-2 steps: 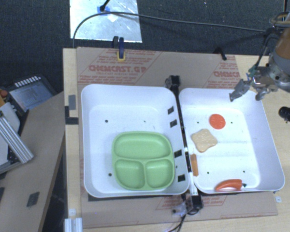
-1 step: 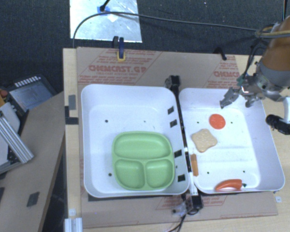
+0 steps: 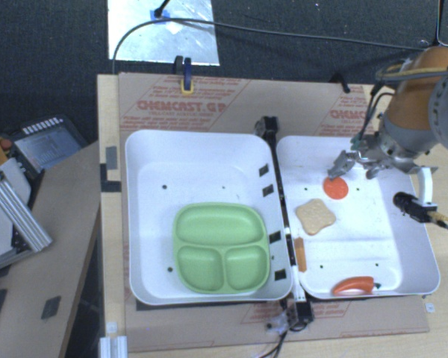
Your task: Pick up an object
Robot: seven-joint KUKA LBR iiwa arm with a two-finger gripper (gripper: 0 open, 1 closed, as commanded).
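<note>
I am hovering the two-finger gripper [image 3: 342, 165], fingers spread and holding nothing, over the small round orange-red disc [image 3: 336, 189] lying just below its tips; I should be centring before descending, avoiding the tan biscuit-shaped piece [image 3: 314, 216] beyond.

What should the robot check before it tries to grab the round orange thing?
1. Target in sight: the flat round orange disc lies uncovered in the right white bin. Ok.
2. Gripper near target: it is just above and beside the disc. Ok.
3. Disc between the fingers: not from this view. Not ok.
4. Fingers open enough: too small to judge. Cannot tell.
5. Room around disc: the tan cracker-shaped piece lies close by but apart from it. Ok.
6. Other things out of the way: the green divided plate sits in the left bin. Ok.
</note>
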